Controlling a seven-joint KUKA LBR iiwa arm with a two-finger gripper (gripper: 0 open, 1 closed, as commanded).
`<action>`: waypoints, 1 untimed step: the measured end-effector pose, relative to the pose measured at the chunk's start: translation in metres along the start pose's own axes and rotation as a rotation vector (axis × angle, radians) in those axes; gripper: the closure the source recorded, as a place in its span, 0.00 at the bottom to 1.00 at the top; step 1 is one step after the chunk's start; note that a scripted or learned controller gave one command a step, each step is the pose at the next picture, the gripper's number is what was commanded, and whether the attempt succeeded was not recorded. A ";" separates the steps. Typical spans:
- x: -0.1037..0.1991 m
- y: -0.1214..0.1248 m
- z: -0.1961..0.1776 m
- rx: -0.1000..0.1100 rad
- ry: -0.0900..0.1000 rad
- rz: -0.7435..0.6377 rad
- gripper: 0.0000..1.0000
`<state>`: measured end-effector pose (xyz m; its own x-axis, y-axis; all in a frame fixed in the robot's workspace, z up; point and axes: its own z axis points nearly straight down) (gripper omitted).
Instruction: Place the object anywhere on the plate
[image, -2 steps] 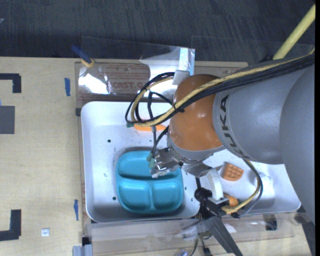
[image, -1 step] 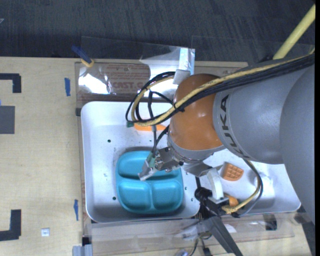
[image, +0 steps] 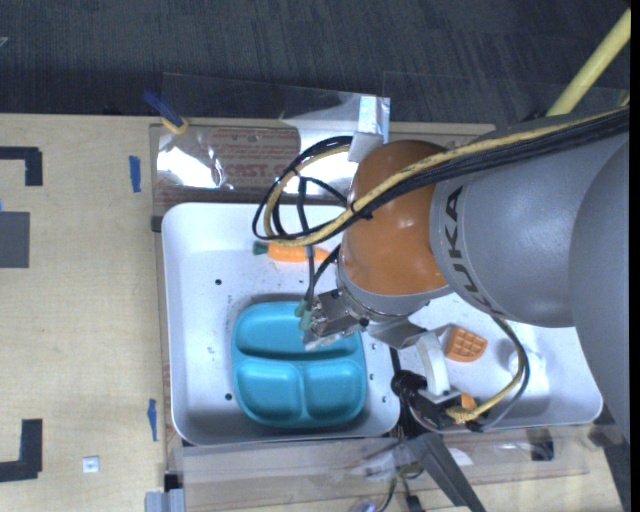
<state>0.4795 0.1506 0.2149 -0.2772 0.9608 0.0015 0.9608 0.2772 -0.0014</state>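
Observation:
A blue plate (image: 298, 378) with three compartments lies in the front part of the left bin (image: 190, 300). My gripper (image: 322, 327) hangs over the plate's far right edge, under the orange wrist band. The wrist hides most of it. A small orange carrot-like toy (image: 289, 253) with a green tip lies on the bin floor behind the plate, partly under the cables. An orange waffle-like piece (image: 465, 345) rests in the right bin (image: 560, 385), to the right of the gripper.
Black and yellow cables (image: 290, 200) loop from the wrist over the back of the left bin. A crinkled clear plastic sheet (image: 230, 155) lies behind the bins. The grey arm covers most of the right bin.

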 end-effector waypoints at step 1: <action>-0.033 -0.009 -0.035 -0.005 -0.003 -0.210 1.00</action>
<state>0.4804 0.1166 0.2502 -0.4716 0.8818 -0.0019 0.8818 0.4716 0.0039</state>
